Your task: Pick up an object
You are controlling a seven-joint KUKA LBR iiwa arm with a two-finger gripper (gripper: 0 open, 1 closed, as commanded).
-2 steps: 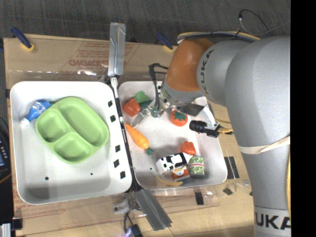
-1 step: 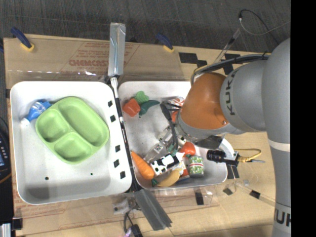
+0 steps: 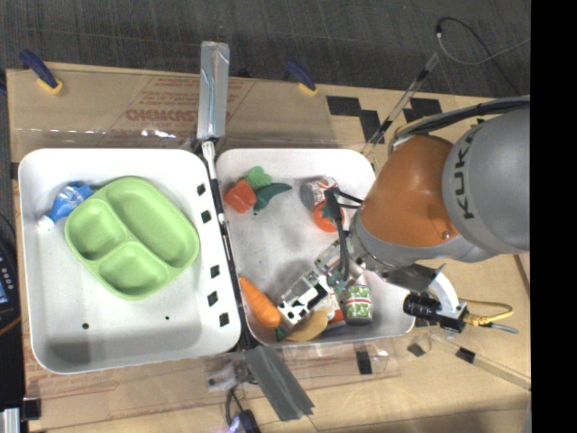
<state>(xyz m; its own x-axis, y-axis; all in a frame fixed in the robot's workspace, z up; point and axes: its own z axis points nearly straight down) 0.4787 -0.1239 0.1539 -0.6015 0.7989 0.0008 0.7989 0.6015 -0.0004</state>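
**Arm hangs low over crowded right bin**

Your grey arm (image 3: 469,183), orange band above the wrist, reaches in from the right and covers the right bin's (image 3: 297,165) far side. On the table, the left bin (image 3: 54,332) carries a green divided plate (image 3: 132,235), with a blue item (image 3: 68,198) tucked against its upper left edge. In the right bin, your pincer (image 3: 335,273) is down among the clutter near the front wall; you cannot tell from here how far it is spread, or whether anything sits in it. Just beside it lie a black-and-white patterned block (image 3: 302,298), a small green-and-red labelled can (image 3: 360,303) and a yellow banana-like piece (image 3: 306,327). An orange carrot (image 3: 260,305) rests against the bin's left wall. Further back sit a red-and-green toy vegetable (image 3: 250,190) and a small red-and-grey item (image 3: 320,194).
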